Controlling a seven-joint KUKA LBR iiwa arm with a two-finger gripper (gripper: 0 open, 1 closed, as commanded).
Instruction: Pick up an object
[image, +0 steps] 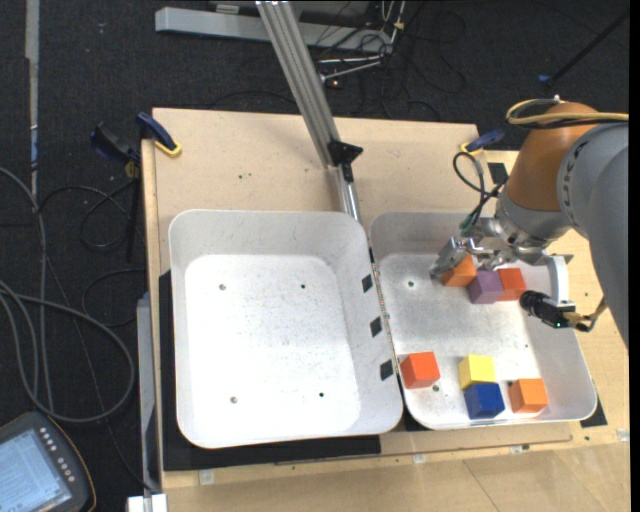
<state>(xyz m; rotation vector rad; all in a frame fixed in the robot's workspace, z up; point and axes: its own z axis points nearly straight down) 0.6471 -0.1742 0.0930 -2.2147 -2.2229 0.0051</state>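
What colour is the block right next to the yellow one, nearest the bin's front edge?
Blue, seen in the camera view, touching the yellow block.

You see six small blocks in the right bin (420, 262): an orange block (460, 271), a purple block (486, 287) and a red block (510, 282) touching near the back, and another orange block (420, 369), a yellow block (478, 370), a blue block (484, 400) and a third orange block (528, 395) at the front.

Two white bins (270, 225) sit on the table (250, 150). Four orange blocks (420, 368); two by the claw (455, 262), two below. One purple block (486, 287), one yellow block (478, 370), one blue block (484, 400).
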